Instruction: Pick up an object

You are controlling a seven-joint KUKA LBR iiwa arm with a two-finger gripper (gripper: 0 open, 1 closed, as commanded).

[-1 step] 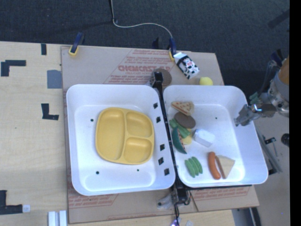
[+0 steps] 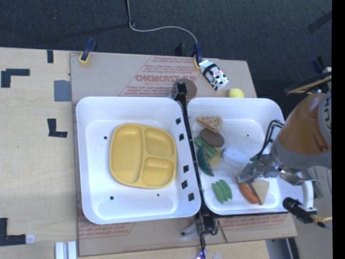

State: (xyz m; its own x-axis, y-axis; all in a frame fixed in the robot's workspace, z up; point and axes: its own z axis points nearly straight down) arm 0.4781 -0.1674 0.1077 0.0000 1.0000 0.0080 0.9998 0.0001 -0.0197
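We have the hand (image 2: 249,175) low in the right bin (image 2: 272,111), just above the toy carrot (image 2: 248,192) at five o'clock, grip unreadable and holding nothing visibly; next, we judge, comes closing, then lifting.

Two bins (image 2: 86,144), one yellow tray (image 2: 143,155)
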